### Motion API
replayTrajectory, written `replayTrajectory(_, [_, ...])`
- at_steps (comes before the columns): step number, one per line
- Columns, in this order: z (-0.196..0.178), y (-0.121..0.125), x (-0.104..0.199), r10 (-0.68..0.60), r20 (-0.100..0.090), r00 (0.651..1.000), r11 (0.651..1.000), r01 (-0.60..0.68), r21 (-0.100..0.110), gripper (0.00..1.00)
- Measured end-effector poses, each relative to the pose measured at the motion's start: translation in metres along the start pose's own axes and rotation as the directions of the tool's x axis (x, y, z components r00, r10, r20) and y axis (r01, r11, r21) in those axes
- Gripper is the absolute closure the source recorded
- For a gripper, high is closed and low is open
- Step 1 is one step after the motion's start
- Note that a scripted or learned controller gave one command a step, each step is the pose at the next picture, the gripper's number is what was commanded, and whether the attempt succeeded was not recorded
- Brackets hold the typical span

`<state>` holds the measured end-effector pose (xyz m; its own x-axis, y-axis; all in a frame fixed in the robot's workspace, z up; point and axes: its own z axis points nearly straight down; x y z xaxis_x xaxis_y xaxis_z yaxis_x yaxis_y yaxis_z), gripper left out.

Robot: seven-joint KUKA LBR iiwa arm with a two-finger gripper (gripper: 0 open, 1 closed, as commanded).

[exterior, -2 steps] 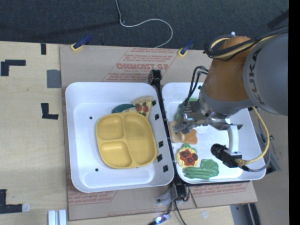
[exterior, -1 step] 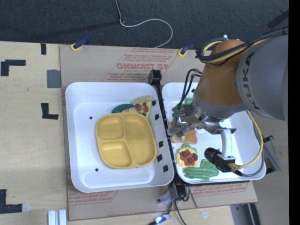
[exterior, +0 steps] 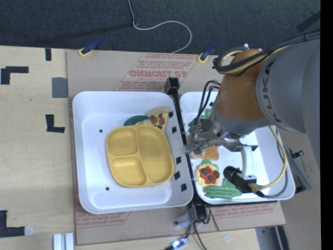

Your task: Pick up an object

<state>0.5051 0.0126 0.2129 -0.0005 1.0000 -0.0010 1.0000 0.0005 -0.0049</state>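
My gripper (exterior: 199,146) reaches down into the right bin (exterior: 278,189), near its left wall, under the orange wrist band. An orange-brown toy piece (exterior: 210,153) lies right beside its tip, touching or nearly so. Just in front lie a toy pizza with red dots (exterior: 208,174) and a green bean pod (exterior: 222,192). In the left bin (exterior: 88,139) a yellow divided plate (exterior: 139,155) rests tilted, with a pizza slice (exterior: 159,117) and a dark green piece (exterior: 136,121) behind it.
The black divider clips (exterior: 179,134) run between the two bins. A black cylinder part of the arm (exterior: 237,177) hangs over the right bin's front. Cardboard (exterior: 151,72) lies under both bins, with a white cable (exterior: 161,27) behind.
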Motion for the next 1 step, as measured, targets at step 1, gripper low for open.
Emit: replayTrajectory(1, [-0.0218, -0.0008, 0.0045, -0.002, -0.002, 1.000, 1.000, 0.002, -0.004, 1.00])
